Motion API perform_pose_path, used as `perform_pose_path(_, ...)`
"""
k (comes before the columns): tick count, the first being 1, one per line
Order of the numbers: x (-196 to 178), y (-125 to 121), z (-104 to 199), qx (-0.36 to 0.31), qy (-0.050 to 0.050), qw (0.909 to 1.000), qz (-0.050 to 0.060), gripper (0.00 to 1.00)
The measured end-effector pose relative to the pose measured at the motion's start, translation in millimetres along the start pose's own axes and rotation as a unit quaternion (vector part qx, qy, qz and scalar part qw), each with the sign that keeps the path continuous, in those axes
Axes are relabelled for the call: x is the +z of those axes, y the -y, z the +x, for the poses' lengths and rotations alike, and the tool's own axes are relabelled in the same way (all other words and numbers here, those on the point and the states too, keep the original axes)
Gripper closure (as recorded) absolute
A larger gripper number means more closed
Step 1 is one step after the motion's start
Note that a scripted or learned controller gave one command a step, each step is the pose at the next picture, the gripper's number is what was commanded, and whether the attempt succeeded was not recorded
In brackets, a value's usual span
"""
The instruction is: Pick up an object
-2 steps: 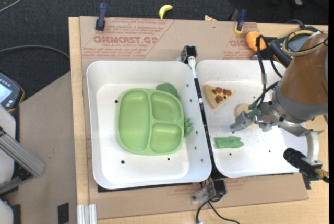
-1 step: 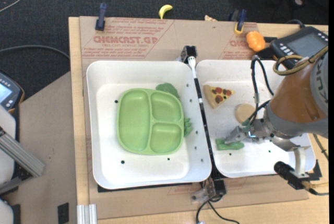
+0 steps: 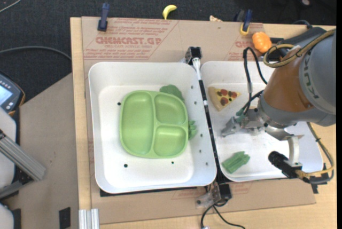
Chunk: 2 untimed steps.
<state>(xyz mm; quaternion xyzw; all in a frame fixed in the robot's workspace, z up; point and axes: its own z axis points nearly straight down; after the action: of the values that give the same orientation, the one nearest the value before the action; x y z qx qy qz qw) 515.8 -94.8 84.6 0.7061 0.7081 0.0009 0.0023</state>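
Arm hovering over the right bin [image 3: 315,161], choosing among toys.

Nearest, a green toy [image 3: 235,162] is lying loose for grasping; the gripper [image 3: 233,127] is hanging above bare floor, its grip unreadable; beyond, a pizza slice [image 3: 223,97] is waiting, and the green tray [image 3: 154,124] is filling the left bin [image 3: 101,116].

Bright, even light; perhaps slightly soft.

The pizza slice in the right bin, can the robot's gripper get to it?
Probably yes. The pizza slice lies flat in the right bin with nothing on it, and the gripper hangs just beside it, nearer the camera.
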Motion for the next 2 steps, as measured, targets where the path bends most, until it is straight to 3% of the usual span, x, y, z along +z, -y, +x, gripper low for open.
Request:
perform_pose_path(1, -10.3, 1.6, -0.7, 0.001, 0.000, 1.0000, 0.000, 1.00)
perform_pose_path(2, -104.2, -12.4, 69.2, -0.001, -0.001, 1.0000, -0.001, 1.00)
